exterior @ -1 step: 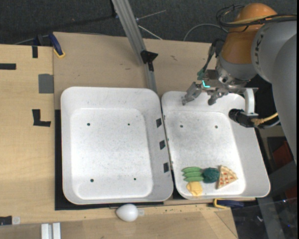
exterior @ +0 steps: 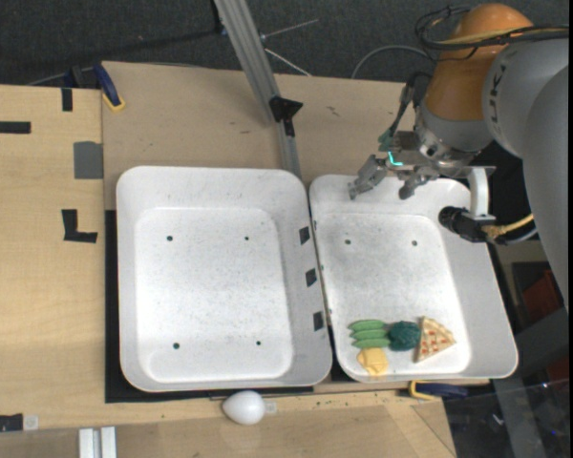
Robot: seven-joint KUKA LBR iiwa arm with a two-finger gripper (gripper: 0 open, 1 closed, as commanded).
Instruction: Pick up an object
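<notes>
In the camera view, the gripper (exterior: 382, 185) hangs over the far rim of the right bin (exterior: 477, 284), its two fingers spread apart with nothing between them. The toy foods sit together at that bin's near edge: a green pea pod (exterior: 368, 331), a dark green broccoli (exterior: 402, 334), a yellow piece (exterior: 372, 359) and a pizza slice (exterior: 434, 338). They lie well apart from the jaws, across the bin floor towards the camera. The pea pod's long axis runs left to right.
</notes>
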